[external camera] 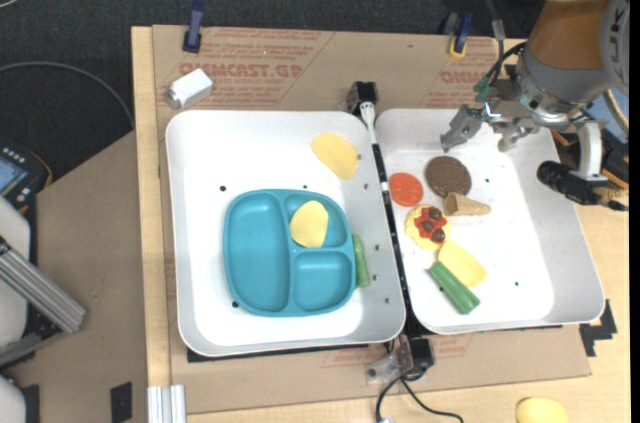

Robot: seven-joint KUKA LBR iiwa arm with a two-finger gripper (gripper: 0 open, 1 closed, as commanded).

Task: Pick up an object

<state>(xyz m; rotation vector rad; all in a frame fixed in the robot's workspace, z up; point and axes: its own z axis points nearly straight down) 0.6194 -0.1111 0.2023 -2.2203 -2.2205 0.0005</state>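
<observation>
My gripper [480,137] hangs over the far part of the right bin [560,261], open, with nothing between its fingers. Just in front of it lie a brown round cookie [447,175] and a tan wedge [466,205]. Left of those sit a red disc [405,189] and a small pizza piece with red toppings [428,225]. Nearer the front rest a yellow block [462,263] and a green stick [455,288].
The left bin [200,171] holds a blue divided plate [262,256] with a yellow piece [309,224] on it, a second yellow piece [335,153] behind, and a green strip [360,261] at the plate's right edge. A black clamp [363,98] sits between the bins.
</observation>
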